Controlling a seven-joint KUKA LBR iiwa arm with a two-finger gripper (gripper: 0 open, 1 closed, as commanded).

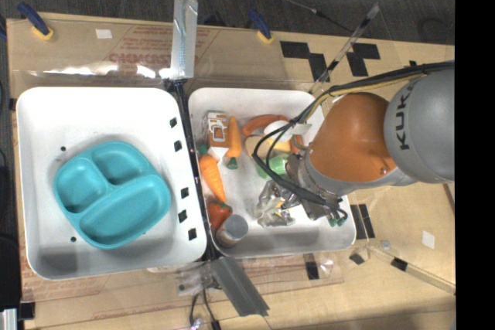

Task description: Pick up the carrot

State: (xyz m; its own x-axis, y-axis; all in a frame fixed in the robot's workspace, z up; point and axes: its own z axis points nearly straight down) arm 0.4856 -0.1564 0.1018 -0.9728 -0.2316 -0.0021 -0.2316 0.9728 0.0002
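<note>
A small carrot (233, 137) with a green top lies in the back left part of the right bin (255, 98). A second, thicker carrot-like orange piece (213, 177) lies along that bin's left wall. My gripper (276, 206) hangs low over the bin's middle front, to the right of both orange pieces and apart from them. The orange wrist band (352, 139) hides much of the bin's right half.
In the right bin lie a red piece (218, 211), a grey cup (234, 228), a small brown box (216, 126), an orange curved item (267, 122) and a green item (278, 164). A teal divided plate (112, 193) sits in the left bin (46, 112).
</note>
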